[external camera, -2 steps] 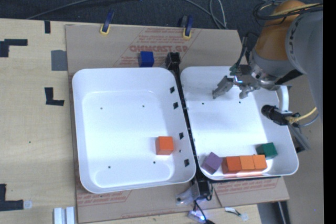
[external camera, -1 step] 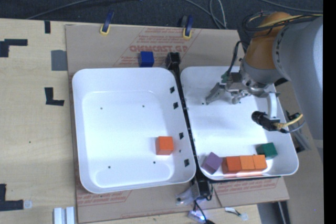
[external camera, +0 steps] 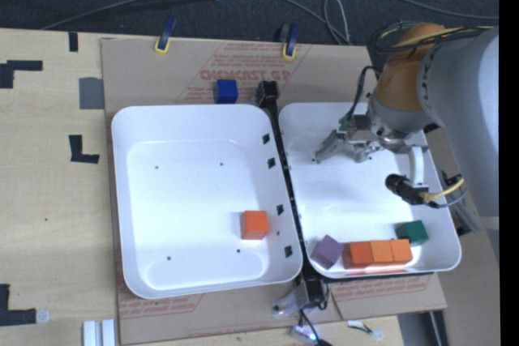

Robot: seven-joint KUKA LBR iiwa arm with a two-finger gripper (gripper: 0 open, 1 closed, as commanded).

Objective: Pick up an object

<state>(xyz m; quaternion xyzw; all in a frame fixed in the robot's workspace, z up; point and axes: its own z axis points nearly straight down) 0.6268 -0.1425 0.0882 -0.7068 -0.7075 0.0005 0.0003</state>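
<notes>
arm point(external camera: 454, 85) cut off at right edge, green block point(external camera: 413, 232) partly hidden by bin rim

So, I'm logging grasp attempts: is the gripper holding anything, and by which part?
Nothing is held: the gripper hangs open over bare floor of the right bin.

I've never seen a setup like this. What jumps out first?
The big grey arm with its orange band, reaching in from the right, its pincer over the right bin. Next, bright blocks: an orange cube alone in the left bin, and a long orange block by the right bin's near edge.
</notes>
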